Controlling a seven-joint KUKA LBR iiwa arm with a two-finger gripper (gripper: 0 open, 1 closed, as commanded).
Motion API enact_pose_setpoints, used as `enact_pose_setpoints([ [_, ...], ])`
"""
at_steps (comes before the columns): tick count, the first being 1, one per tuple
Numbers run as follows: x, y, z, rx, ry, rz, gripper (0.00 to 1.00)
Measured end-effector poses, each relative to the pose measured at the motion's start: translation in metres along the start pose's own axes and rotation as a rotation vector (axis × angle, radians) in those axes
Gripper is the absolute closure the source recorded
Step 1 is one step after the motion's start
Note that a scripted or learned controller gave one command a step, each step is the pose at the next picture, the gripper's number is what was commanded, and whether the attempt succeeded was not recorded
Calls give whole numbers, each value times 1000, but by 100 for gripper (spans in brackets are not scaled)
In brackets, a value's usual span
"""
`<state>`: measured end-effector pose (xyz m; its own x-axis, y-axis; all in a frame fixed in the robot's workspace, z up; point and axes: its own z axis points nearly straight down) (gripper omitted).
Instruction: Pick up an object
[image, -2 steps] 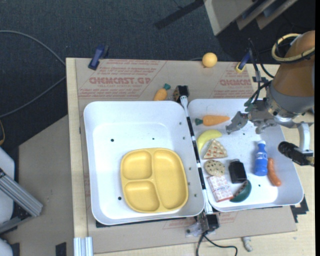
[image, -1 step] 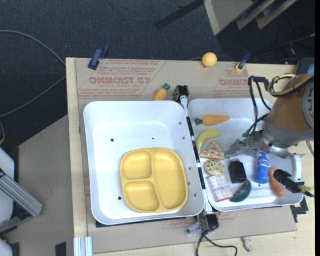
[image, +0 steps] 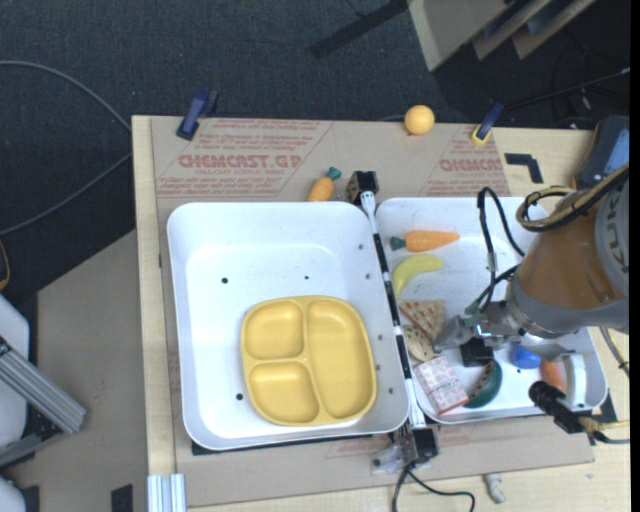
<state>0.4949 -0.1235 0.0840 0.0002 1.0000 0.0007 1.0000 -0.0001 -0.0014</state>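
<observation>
Hovering low in the right bin (image: 450, 212), the gripper (image: 468, 338) has a finger state I cannot tell; a pink packet (image: 441, 385) lies just below-left of it.

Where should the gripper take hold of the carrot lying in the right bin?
Grip the carrot across its thick orange middle, coming straight down. It lies flat and roughly left to right, green end toward the bin divider, with bare floor on both long sides; the banana sits just below.
</observation>
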Motion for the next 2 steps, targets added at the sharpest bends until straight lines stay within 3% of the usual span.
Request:
enact_pose_setpoints([
  [1,-28,1,0,-2,-1,0,0],
  [2,-27,1,-10,-4,-2,0,100],
])
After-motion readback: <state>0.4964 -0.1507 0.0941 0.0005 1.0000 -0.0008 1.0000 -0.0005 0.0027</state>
